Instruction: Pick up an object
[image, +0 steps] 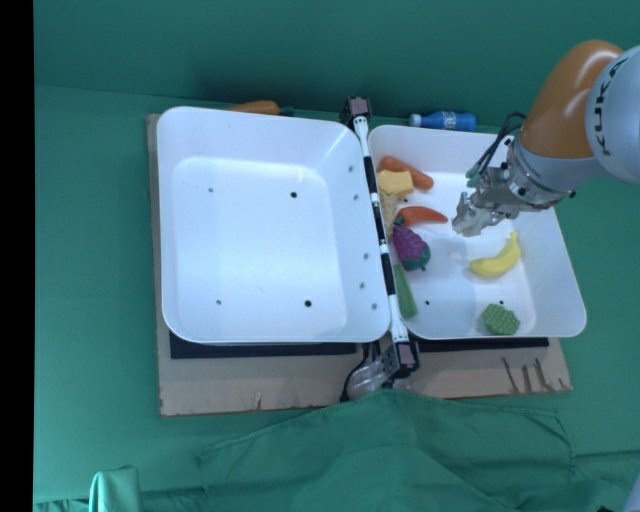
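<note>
My gripper (470, 222) hangs over the middle of the right bin (560, 300), reaching in from the right. Nothing shows between its fingers. A yellow banana (498, 260) lies just below and to the right of it. To its left lie an orange carrot (422, 215), a second carrot (408, 173) near the back, a yellow piece (394, 183), purple grapes (409, 246) and a long green vegetable (404, 287) along the left wall. A bumpy green object (499, 319) sits near the front of the bin.
The left bin (200, 300) sits beside the right one, joined by a black-and-white divider (380, 230). Behind the bins lie a blue bottle (443, 120) and an orange object (257, 106). Green cloth covers the bench front.
</note>
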